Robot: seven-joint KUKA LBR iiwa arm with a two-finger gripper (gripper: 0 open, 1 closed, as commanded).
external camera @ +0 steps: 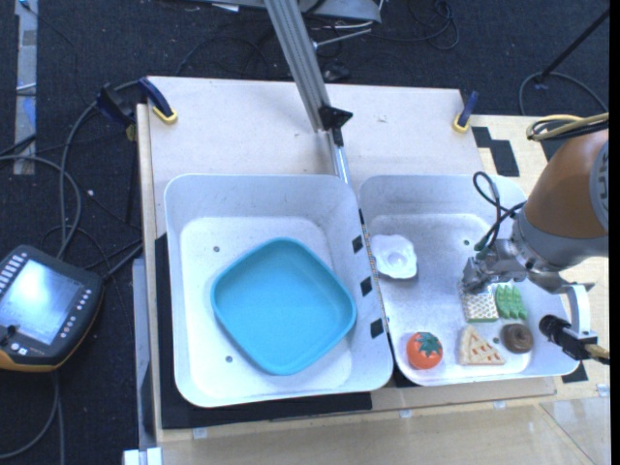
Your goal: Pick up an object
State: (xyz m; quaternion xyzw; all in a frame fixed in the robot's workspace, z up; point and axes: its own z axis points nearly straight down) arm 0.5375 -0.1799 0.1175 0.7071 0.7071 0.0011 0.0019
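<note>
1. Progress: nothing is lifted yet. The arm (572,197) reaches in from the desk's right edge, and its claw (481,277) sits low inside the right bin (426,197), directly over a pale waffle-like piece (480,305). I judge this to be the approach or closing step of a grasp; the lift is still to do.

2. Claw state: cannot tell. The view from above does not show whether it is spread or closed, and no object is visibly clamped.

3. Likely target: the waffle-like piece, lying near the right bin's front right part, just under the claw. Whether they touch is unclear.

4. Right bin contents, all in the front half:
   - a white crumpled cup-like item (395,258) near the bin's left wall;
   - a red tomato (423,350) by the front left corner;
   - a tan wedge (480,347) just beside the tomato;
   - a green ridged piece (510,302) touching or just beside the waffle piece;
   - a small brown ring (517,338) near the front right corner.

5. Left bin (194,201) holds one blue tray (282,304), tilted diagonally, well apart from the claw.

6. Remaining: secure one item and raise it clear. The close neighbours could get nudged.
</note>
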